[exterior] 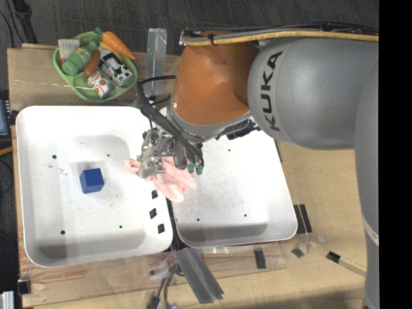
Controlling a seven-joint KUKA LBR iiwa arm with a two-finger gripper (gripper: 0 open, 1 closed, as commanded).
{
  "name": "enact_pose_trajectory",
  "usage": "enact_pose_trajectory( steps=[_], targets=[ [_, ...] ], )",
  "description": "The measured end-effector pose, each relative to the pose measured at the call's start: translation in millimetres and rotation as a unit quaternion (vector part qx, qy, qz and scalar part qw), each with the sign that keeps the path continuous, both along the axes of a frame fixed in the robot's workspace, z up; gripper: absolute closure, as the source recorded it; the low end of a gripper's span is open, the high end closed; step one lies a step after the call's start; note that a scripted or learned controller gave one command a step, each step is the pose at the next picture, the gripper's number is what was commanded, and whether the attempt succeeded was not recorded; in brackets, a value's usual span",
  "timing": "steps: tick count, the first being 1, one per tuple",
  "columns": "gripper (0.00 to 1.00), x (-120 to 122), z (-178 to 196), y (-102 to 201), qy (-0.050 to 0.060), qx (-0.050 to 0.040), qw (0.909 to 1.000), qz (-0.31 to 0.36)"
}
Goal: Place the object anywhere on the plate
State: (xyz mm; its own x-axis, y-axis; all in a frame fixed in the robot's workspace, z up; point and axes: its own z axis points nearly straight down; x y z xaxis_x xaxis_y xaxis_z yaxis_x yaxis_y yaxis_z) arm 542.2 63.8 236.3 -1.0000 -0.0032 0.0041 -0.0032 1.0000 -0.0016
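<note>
In the left bin [38,172], nearest us, we see a blue cube [92,180]. Over the rims where the two bins meet, the gripper [168,158] sits atop a pink object [172,180]; we cannot tell its state. Beyond stands a green bowl [82,90] of toy food.

A blue cube [92,179], pink object [172,181], green bowl [87,89], white bins [38,172].
</note>
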Motion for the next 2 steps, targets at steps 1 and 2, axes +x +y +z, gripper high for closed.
enact_pose_trajectory(
  steps=[1,2],
  targets=[
    [1.00,-32.1,-3.3,39.6,-0.001,0.0000,1.0000,0.003],
    [0.00,-32.1,-3.3,39.5,-0.001,0.0001,1.0000,0.003]
  ],
)
